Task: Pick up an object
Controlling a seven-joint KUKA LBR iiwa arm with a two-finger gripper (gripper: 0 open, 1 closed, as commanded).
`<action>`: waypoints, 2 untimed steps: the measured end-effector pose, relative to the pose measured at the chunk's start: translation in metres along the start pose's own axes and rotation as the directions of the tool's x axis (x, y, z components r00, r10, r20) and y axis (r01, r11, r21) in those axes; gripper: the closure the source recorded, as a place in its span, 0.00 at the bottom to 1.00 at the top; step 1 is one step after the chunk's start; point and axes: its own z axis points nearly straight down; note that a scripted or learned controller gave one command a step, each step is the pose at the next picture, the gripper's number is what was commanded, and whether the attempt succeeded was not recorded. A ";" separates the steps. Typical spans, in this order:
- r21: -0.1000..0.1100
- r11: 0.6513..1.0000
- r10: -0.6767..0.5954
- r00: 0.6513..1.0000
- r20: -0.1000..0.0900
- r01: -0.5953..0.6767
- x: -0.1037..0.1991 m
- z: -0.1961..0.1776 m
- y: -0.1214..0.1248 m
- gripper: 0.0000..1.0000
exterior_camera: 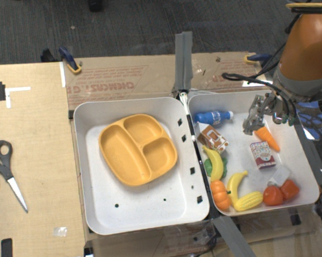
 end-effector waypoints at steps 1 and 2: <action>0.000 0.993 -0.121 0.993 -0.002 0.121 0.018 0.107 -0.041 1.00; 0.000 0.993 -0.121 0.993 -0.002 0.121 0.018 0.107 -0.041 0.00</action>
